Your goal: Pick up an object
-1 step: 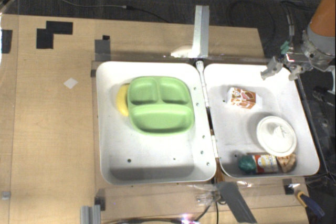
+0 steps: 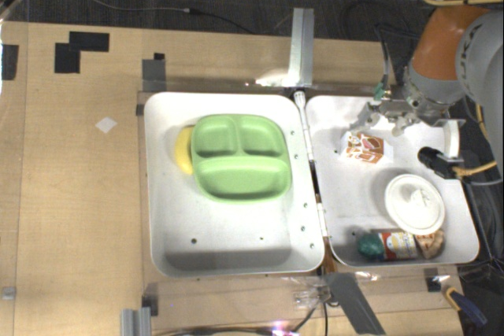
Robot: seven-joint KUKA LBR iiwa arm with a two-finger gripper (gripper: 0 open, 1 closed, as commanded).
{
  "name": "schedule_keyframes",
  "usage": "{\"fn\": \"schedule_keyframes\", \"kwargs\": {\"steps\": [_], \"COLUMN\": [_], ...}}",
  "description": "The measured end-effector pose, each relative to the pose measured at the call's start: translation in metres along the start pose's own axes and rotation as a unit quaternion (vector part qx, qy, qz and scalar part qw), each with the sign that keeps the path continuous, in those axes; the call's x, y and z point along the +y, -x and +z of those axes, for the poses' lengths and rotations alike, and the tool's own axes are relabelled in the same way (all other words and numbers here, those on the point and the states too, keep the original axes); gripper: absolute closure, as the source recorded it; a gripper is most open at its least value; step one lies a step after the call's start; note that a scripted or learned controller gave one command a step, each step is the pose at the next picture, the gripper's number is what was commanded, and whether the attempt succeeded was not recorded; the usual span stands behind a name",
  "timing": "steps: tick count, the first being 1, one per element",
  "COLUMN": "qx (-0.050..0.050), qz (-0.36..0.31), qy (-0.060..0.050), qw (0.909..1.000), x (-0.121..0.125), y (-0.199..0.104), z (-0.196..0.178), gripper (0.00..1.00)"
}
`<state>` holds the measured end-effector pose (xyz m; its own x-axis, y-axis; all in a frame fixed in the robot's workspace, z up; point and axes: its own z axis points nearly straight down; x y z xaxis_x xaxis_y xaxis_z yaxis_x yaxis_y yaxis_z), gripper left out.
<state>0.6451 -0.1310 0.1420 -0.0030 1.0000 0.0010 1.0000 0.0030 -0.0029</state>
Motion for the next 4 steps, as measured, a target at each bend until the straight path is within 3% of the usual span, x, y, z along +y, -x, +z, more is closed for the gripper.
{"fn": "schedule_keyframes", "kwargs": {"steps": [1, 2, 3, 4], "qx": [-0.003, -0.001, 0.000, -0.001], "qz": [-0.042, -0.042, -0.012, -0.012], "qy": [0.008, 0.009, 0.001, 0.001], "qw": [0.9991, 0.9991, 0.9999, 0.9999], "x": [-0.009, -0.006, -0.009, -0.009], "y": [-0.049, -0.051, -0.121, -0.121], "z": [0.053, 0.044, -0.040, -0.040], "gripper": [0.00, 1.00, 1.00, 0.00]}}
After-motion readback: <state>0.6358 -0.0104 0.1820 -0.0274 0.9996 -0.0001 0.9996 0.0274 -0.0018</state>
